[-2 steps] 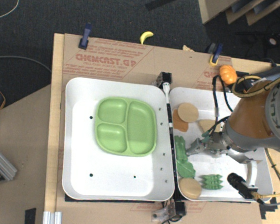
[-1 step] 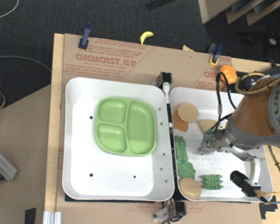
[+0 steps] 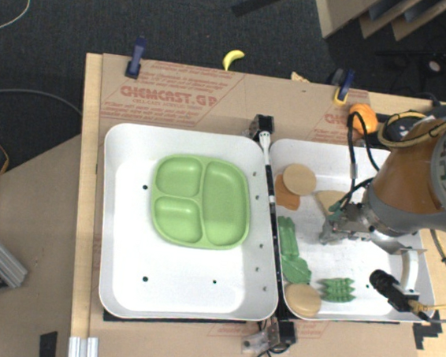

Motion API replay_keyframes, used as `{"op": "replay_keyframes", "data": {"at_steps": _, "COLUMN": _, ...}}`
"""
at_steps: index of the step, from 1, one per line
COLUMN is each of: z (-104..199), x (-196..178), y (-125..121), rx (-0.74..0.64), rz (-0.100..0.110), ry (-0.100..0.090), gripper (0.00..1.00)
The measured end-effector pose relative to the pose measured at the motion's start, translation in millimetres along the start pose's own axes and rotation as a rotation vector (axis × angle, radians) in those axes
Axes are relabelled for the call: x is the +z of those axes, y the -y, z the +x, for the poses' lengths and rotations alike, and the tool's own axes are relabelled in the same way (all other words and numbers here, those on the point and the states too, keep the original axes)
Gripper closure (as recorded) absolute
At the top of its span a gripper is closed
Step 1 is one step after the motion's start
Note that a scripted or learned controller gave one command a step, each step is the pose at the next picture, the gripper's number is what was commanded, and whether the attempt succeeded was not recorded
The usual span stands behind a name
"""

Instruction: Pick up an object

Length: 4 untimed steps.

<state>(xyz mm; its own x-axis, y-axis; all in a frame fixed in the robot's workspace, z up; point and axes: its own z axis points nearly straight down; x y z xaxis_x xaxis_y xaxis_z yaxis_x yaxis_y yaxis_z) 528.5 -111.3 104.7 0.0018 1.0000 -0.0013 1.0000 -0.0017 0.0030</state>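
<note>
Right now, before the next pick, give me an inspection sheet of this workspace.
Surface: cardboard-covered bench bearing left bin and right bin, side by side.
Job's things: green divided plate in left bin; far tan disc, near tan disc, green leafy pieces in right bin.
Clutter: yellow banana-shaped thing at the bench's far edge.
Grippers: claw over right bin's middle.
Cables: black cable by arm; white cable on floor.
Surroundings: dark carpet; blue clamps on far edge.

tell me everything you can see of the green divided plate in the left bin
The green divided plate is pale green, a rounded square, and looks like matte plastic. Raised ridges split it into three compartments: two small on the left, one long on the right. It lies flat, turned slightly, in the left bin, touching only its floor.
</note>
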Motion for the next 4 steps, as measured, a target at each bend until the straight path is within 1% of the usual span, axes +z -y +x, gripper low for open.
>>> {"op": "replay_keyframes", "data": {"at_steps": 1, "z": 71, "x": -85, "y": 13, "rx": -0.01, "rz": -0.005, "ry": -0.003, "gripper": 1.0}}
{"op": "replay_keyframes", "data": {"at_steps": 2, "z": 146, "x": -80, "y": 43, "rx": -0.01, "rz": 0.008, "ry": -0.006, "gripper": 1.0}}
{"op": "replay_keyframes", "data": {"at_steps": 3, "z": 152, "x": -204, "y": 48, "rx": -0.005, "rz": -0.01, "ry": -0.003, "gripper": 1.0}}
{"op": "replay_keyframes", "data": {"at_steps": 4, "z": 115, "x": -441, "y": 48, "rx": -0.001, "rz": -0.02, "ry": -0.002, "gripper": 1.0}}
